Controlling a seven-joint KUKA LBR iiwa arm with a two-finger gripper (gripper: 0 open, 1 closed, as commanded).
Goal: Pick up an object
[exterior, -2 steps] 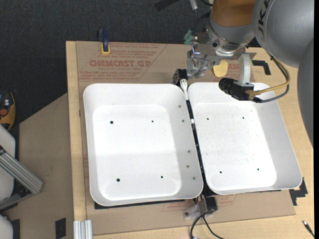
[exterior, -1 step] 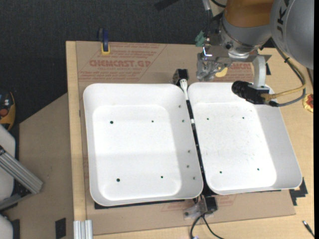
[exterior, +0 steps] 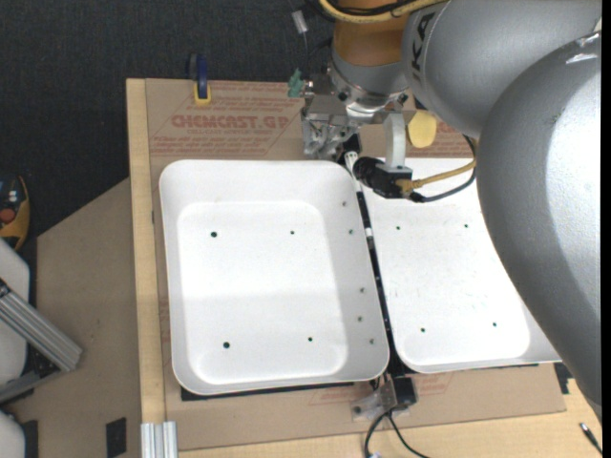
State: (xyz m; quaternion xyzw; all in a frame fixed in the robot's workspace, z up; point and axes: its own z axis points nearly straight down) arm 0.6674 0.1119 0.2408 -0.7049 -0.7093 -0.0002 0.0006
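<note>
My gripper (exterior: 327,141) hangs under the orange wrist band at the back of the bench. It is over the far rim where the left white bin (exterior: 170,256) and the right white bin (exterior: 458,351) meet. I see nothing held in it. A small pale yellow rounded object (exterior: 421,129) lies just behind the right bin's far rim, to the right of the gripper and partly hidden by the arm. The grey arm covers the right bin's far right part.
The bins rest on a brown board (exterior: 239,122) with red lettering. A blue and yellow clamp (exterior: 200,76) stands at the board's far left edge. A black connector with a yellow cable (exterior: 387,177) hangs over the right bin's back left corner. A metal rail (exterior: 38,337) lies at the left.
</note>
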